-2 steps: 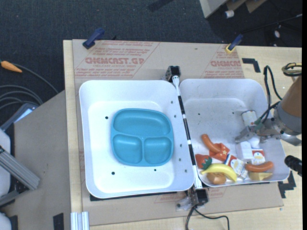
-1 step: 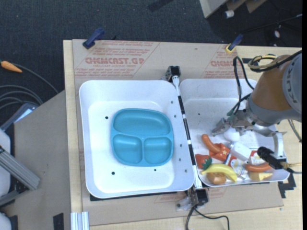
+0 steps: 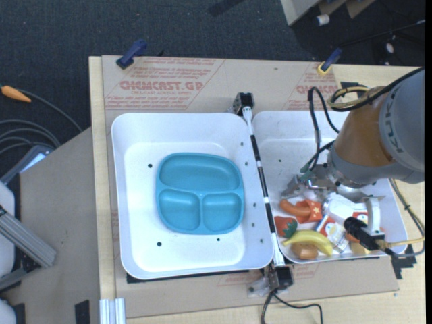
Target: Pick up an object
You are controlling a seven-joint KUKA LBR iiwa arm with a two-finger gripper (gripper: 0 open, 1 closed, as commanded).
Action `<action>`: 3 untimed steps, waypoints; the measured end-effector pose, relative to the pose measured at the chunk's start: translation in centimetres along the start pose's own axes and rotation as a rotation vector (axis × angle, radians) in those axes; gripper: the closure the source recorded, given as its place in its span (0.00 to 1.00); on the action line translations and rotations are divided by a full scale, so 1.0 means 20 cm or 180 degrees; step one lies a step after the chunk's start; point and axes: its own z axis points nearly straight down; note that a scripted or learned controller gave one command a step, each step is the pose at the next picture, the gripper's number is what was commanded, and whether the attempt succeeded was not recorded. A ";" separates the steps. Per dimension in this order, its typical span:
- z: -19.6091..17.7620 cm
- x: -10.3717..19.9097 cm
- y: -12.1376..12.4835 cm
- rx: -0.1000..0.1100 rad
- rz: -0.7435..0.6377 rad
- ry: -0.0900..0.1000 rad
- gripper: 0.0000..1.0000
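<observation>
The bench (image 3: 169, 79) carries two white bins side by side. The left bin (image 3: 128, 181) holds a blue divided plate (image 3: 200, 192) near its middle, with nothing else on it. The right bin (image 3: 283, 130) holds the small things, all heaped toward its near edge: a banana (image 3: 309, 239) by the near left corner, an orange-red piece (image 3: 302, 209) just behind it, a brownish lump (image 3: 307, 252) touching the banana's front, and white and red bits (image 3: 332, 229) beside them.

The arm (image 3: 378, 137) reaches in from the right edge and bends low over this heap; the gripper (image 3: 305, 181) sits just behind the orange-red piece. Whether the claw is spread or closed cannot be told, since the wrist covers it and the clutter behind muddles its outline. Nothing can be seen held.

By the look of it, this is the reach-and-descend step, with no grasp made yet. The next move calls for settling on one item, likely the orange-red piece nearest the tips, closing squarely on it and lifting clear of its neighbours.
</observation>
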 end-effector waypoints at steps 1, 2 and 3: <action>-0.01 0.03 -0.24 -0.0058 -0.0013 -0.0012 0.00; -0.06 0.02 -0.25 -0.0046 -0.0003 -0.0015 1.00; -0.50 0.36 -0.23 -0.0007 -0.0001 -0.0003 1.00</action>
